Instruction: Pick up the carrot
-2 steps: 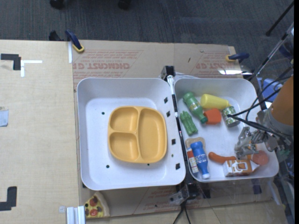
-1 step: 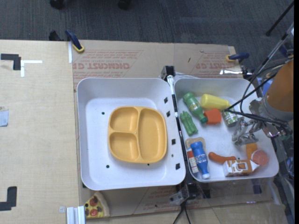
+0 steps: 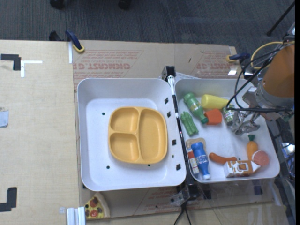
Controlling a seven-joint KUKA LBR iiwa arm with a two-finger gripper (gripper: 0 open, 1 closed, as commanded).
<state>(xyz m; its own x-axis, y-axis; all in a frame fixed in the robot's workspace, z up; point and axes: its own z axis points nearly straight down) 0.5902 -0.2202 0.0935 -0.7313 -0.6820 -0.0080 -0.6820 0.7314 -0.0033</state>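
The carrot [image 3: 252, 147] lies in the right bin [image 3: 269, 130] near its right wall, just below the claw [image 3: 243, 124], so the pick is not done yet. Claw hovers w/ nothing visibly held; can't tell how open it is.

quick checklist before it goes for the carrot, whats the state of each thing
1. Carrot in view in the right bin, near its right wall: ok.
2. Gripper over the right bin, up and left of the carrot, not yet on it: ok.
3. Jaws open enough for a grasp: cannot tell.
4. Room around the carrot: not ok, a round red piece and a small carton sit close below it.
5. Gripper free of any other thing: cannot tell.
6. Left bin's yellow plate out of the path: ok.
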